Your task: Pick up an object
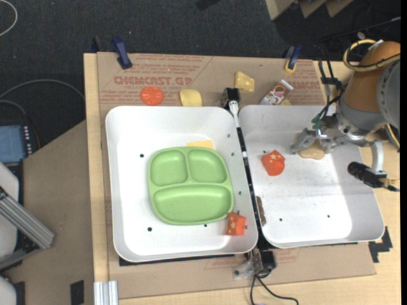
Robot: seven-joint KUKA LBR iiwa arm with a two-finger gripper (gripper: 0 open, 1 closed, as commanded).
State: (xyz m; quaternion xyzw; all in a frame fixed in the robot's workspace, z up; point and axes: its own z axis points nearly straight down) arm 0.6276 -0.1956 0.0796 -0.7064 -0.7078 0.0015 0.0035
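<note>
Hand [311, 143] over 1 tan piece [312, 152].

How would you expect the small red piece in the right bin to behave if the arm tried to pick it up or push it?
The red piece looks small and chunky, so it is probably light and stiff. Its lumpy, uneven shape suggests it may tumble or skid across the smooth floor of the right bin rather than roll far. It sits alone, apart from the hand, so a push should meet nothing nearby.

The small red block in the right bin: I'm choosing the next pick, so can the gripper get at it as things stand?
Probably yes. The small red block lies alone on the floor of the right white bin, apart from the walls, and the gripper hangs nearby over a tan piece.
</note>
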